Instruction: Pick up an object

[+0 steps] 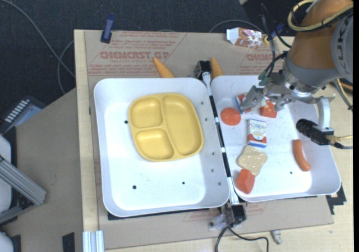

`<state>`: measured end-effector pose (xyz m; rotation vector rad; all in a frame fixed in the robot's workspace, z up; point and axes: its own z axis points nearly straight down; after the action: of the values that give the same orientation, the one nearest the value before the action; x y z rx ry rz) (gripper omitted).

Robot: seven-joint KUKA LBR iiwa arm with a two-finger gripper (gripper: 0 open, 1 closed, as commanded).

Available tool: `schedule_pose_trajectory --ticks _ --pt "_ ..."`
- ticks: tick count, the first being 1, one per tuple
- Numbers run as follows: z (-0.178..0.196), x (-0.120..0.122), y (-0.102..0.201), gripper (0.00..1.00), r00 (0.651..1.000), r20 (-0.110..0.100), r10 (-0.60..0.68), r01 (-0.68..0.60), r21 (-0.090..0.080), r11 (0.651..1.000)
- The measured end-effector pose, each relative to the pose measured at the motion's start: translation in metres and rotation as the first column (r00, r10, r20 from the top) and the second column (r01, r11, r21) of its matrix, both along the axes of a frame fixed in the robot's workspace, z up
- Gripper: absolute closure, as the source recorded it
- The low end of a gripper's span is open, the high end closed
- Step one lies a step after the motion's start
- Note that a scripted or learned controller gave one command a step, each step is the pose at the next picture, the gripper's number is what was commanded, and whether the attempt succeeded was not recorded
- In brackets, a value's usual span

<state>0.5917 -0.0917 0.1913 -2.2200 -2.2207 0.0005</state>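
My gripper [259, 95] hangs over the right bin [320, 183], fingers spread apart, nothing between them. Red tomato [230, 115] lies just beside; milk carton [257, 133] nearby.

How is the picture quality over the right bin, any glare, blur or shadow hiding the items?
Camera view: even light, no strong glare on the right bin; the end effector looks slightly soft and casts faint shadow near the tomato; the toast and sausage read clearly.
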Motion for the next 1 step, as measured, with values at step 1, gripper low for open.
schedule_pose_trajectory --ticks 1 --pt "-0.1069 -0.0115 -0.0384 0.00 1.000 0.001 -0.001 0.001 -0.001 1.000"
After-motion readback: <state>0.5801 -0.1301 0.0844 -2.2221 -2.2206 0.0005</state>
